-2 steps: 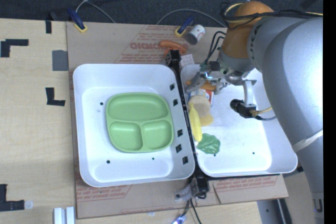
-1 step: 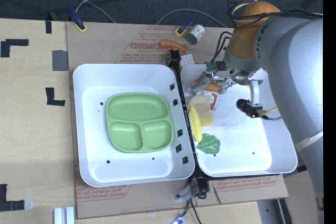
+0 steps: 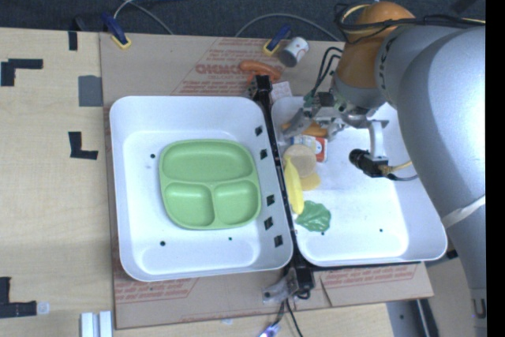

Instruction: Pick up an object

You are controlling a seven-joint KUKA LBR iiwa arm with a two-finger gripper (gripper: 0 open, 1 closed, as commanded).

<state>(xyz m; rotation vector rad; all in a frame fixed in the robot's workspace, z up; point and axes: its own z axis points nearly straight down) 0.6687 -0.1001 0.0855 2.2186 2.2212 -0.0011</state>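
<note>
My gripper (image 3: 314, 116) is down in the far left corner of the right bin (image 3: 394, 241), under the grey arm with its orange band (image 3: 371, 43). Just below it lie an orange and white item (image 3: 319, 146) and a pale beige block (image 3: 301, 157). A yellow banana-shaped object (image 3: 293, 187) rests along the bin's left wall. A green leafy object (image 3: 314, 216) lies nearer the front. The gripper's body hides whatever is directly beneath it.
The left bin (image 3: 134, 170) holds a light green divided plate (image 3: 211, 183). An orange object (image 3: 260, 68) and a small grey cylinder (image 3: 293, 51) sit on the cardboard behind the bins. A black divider (image 3: 273, 170) runs between the bins.
</note>
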